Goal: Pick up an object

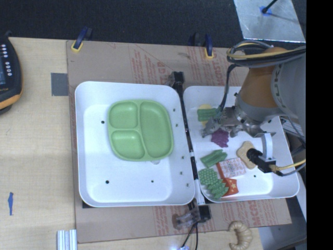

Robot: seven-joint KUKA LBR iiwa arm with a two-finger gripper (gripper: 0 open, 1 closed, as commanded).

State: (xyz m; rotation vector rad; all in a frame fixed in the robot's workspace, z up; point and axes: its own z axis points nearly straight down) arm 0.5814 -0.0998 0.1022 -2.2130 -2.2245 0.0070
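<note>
Two shallow white bins sit side by side on a sheet of brown cardboard (130, 61) laid over the wooden bench (36, 155). The right bin (281, 189) is the crowded one, and everything else can be placed from it. Just beside it, across a narrow gap, the left bin (93, 186) holds a pale green divided plate (140, 129) with three compartments, lying flat.

Inside the right bin the toys lie close together. Near its far-left corner is a small yellow and green piece (206, 111). Toward the middle lies a purple bunch of grapes (220, 137). Nearer the front are a green pea pod (213, 157), a bumpy green piece (211, 181) along the front-left rim, and a red and white packet (232, 170) just beside it. A tan, bread-like piece (244, 151) rests toward the right side, touching a black fitting on the arm's cabling.

Outside the right bin, a blue and a yellow clamp pin the cardboard's far edge, a black and orange controller (8, 74) lies at the bench's far-left edge, and a curled tan object (240, 234) sits on the cardboard past the bin's front rim.

The grey arm, its orange band (258, 87) showing, hangs over the right bin's far half. The gripper (219, 123) points down at the spot between the yellow-green piece and the grapes, right above the grapes. I cannot tell from here whether it is spread or pressed together, or whether it has anything.
</note>
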